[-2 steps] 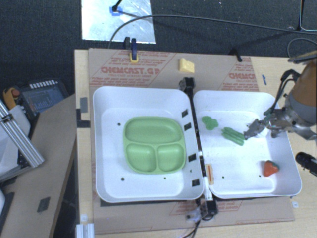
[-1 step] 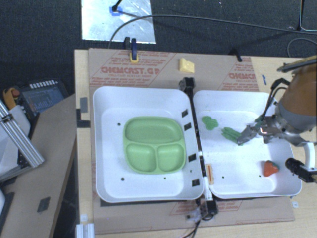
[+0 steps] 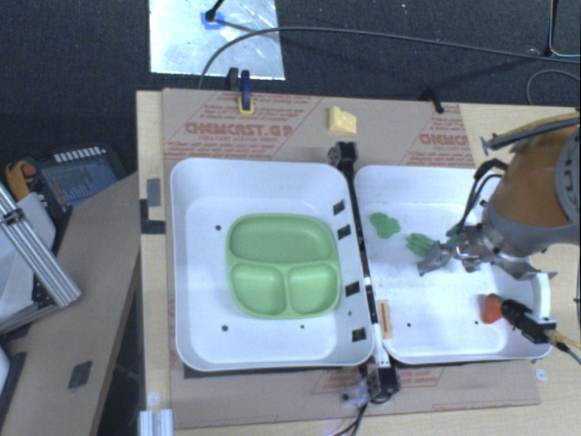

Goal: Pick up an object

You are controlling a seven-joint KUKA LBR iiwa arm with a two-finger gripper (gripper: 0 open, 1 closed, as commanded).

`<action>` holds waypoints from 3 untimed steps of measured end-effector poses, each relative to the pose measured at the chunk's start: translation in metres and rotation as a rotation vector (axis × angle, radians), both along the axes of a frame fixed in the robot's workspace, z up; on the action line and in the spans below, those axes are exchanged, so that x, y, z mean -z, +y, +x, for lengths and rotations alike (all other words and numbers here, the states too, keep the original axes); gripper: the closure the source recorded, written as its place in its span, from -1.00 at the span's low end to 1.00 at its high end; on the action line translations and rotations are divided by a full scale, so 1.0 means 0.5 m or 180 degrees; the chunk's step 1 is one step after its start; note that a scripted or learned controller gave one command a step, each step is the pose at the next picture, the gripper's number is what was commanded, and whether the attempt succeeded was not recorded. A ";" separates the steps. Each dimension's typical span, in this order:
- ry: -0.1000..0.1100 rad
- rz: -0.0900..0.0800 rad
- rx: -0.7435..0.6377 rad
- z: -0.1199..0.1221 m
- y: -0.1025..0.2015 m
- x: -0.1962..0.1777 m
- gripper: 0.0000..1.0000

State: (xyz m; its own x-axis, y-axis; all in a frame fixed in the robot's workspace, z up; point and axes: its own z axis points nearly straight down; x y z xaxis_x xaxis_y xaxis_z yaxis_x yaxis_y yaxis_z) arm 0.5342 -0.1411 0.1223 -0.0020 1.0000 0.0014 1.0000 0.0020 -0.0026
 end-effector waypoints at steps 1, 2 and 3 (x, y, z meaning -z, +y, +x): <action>-0.0007 -0.0003 0.0005 0.001 0.001 0.078 -1.00; -0.0016 -0.0007 0.0005 0.003 0.000 0.054 1.00; -0.0025 -0.0010 -0.0003 0.009 -0.013 -0.069 1.00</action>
State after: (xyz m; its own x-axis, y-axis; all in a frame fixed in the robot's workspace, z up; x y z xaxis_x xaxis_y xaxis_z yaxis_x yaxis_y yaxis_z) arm 0.5387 -0.1475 0.1568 -0.0028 1.0000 -0.0018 1.0000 0.0028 0.0053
